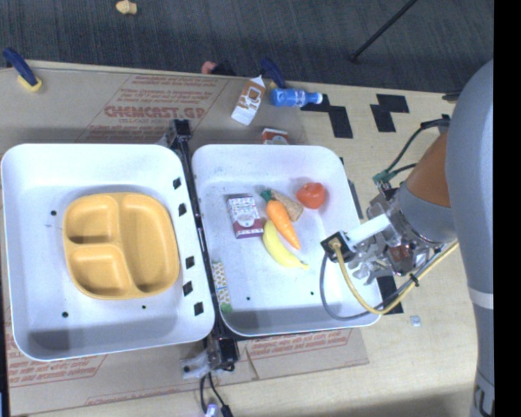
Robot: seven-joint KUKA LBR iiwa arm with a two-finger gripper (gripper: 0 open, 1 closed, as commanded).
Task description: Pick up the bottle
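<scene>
Here the arm (469,198) is seen entering from the right, its grey body down the right side, orange band (430,176) above the wrist. The wrist is bent toward the right bin (269,315) and sits over that bin's right rim, low on that side. The gripper (365,254) is tangled in cables and a yellow hose loop (343,289); how far it is spread cannot be told, and nothing is seen held in it.

Two white bins are set side by side on cardboard (148,102). In the left bin (35,320) a yellow divided tray (120,243) is lying flat. In the right bin a small brown packet (244,215), a carrot (282,220), a banana (280,247) and a red tomato (312,195) are clustered near the middle; carrot and banana are touching.

The bottle (291,98), blue with a clear end, is lying on its side outside the bins, on the bench behind the right bin, well apart from the gripper. A small carton (248,100) is lying just left of it.
</scene>
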